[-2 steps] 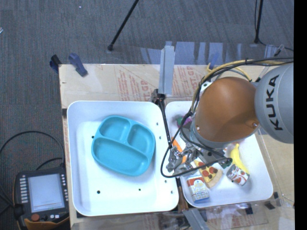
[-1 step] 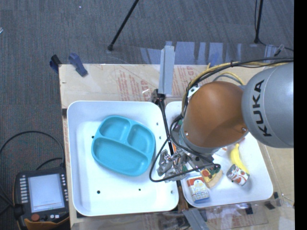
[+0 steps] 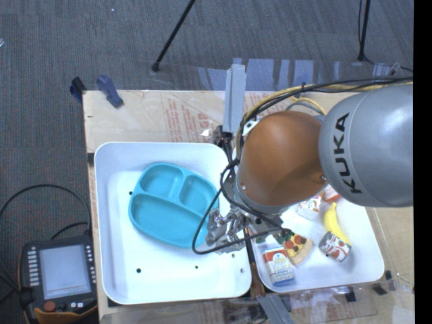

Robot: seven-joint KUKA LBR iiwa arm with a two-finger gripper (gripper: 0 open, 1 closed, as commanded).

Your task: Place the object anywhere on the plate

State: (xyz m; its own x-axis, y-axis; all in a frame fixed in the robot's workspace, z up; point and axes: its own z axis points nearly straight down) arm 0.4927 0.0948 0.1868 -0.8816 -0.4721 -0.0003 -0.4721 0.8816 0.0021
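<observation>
Arm (image 3: 368,150) cut off by right edge, its orange band (image 3: 280,160) hiding much of the right bin (image 3: 368,258). Gripper (image 3: 226,228) too cluttered to read. Toy (image 3: 317,204) half hidden under wrist. Teach pendant (image 3: 57,275) cropped at bottom edge.

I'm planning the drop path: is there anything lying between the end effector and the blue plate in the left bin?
Nothing visible does. The end effector hangs over the left bin, right at the lower right rim of the blue divided plate. The plate's compartments look bare, and the bin floor around it shows no other items.
</observation>
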